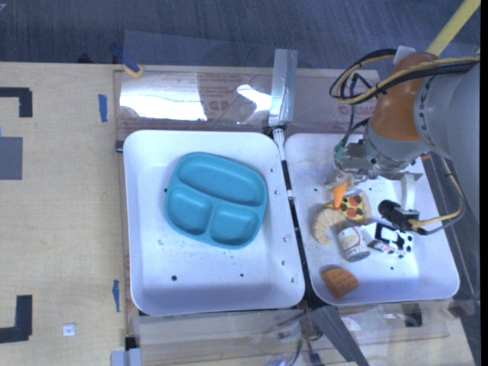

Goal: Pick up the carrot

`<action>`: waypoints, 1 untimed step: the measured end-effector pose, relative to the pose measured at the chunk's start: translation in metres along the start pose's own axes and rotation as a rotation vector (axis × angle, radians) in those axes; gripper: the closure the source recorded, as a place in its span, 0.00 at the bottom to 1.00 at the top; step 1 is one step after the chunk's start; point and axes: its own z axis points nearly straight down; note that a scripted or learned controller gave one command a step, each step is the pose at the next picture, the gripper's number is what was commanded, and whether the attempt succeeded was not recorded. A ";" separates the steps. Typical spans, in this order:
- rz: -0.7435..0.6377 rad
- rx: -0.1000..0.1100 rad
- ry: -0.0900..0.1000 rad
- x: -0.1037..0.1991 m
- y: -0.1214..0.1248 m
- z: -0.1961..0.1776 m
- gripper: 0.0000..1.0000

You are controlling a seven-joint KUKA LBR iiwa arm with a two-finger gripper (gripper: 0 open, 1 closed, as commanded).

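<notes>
The carrot (339,192), small and orange, is in the right bin (438,280) near its upper middle. My gripper (348,172) hangs right over the carrot's upper end, under the orange-banded wrist. The carrot's top is hidden by the gripper body. I cannot see whether it touches the carrot.
Close around the carrot lie a pizza slice (353,207), a croissant (327,224), a small can (351,243), a black-and-white toy (390,242) and a brown bread piece (339,280). The left bin (145,273) holds a blue divided plate (216,198).
</notes>
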 end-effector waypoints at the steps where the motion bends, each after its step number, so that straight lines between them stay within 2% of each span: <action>1: 0.135 0.000 0.003 0.113 0.014 -0.090 1.00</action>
